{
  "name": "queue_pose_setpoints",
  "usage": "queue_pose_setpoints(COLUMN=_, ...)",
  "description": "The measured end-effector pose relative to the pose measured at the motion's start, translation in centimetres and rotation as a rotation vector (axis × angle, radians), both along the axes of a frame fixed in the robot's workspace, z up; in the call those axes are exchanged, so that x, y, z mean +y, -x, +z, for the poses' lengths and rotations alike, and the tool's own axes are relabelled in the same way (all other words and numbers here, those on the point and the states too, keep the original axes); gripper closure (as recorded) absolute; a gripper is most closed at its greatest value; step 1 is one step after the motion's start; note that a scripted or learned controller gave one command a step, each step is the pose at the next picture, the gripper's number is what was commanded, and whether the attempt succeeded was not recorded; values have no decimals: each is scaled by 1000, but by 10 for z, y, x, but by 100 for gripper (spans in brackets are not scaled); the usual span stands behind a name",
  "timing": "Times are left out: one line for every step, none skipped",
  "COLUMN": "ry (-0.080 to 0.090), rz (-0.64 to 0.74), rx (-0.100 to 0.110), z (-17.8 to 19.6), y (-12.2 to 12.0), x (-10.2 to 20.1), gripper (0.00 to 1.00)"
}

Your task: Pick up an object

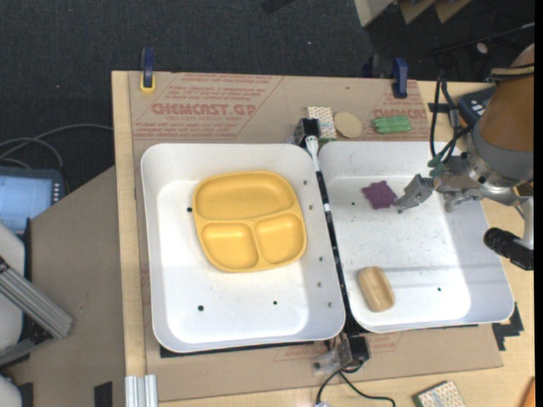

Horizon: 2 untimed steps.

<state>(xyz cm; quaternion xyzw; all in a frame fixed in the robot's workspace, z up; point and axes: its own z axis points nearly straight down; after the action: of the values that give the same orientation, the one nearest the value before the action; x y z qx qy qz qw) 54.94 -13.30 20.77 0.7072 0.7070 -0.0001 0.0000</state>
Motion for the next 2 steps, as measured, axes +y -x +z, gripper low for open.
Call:
queue_pose_setpoints(ry=1, rz=3, rx=-3, z=-37, y=-97, x=-10, gripper=0)
queue_pose_setpoints(ry=-2, rz=1, rx=8, z=-128, y=-79, x=5, gripper=0)
